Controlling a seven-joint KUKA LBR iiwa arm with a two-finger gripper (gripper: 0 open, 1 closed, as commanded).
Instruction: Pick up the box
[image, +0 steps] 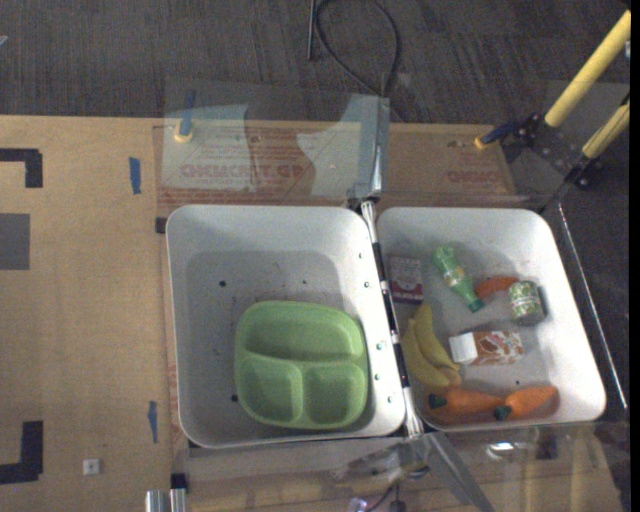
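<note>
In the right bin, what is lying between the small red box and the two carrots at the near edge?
In the camera view, the bananas lie between the red box and the carrots, along the right bin's left wall.

A robotics lab, judging by two white bins (190, 300) fixed on a cardboard-covered surface (80, 300) with tape marks (134, 176), yellow clamp handles (590, 70), cable (350, 50) on grey carpet (150, 50).

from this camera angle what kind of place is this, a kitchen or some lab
Most likely a robot test bench in a lab: two white bins side by side on a cardboard-covered bench, toy food such as a banana, and tape marks.
</note>
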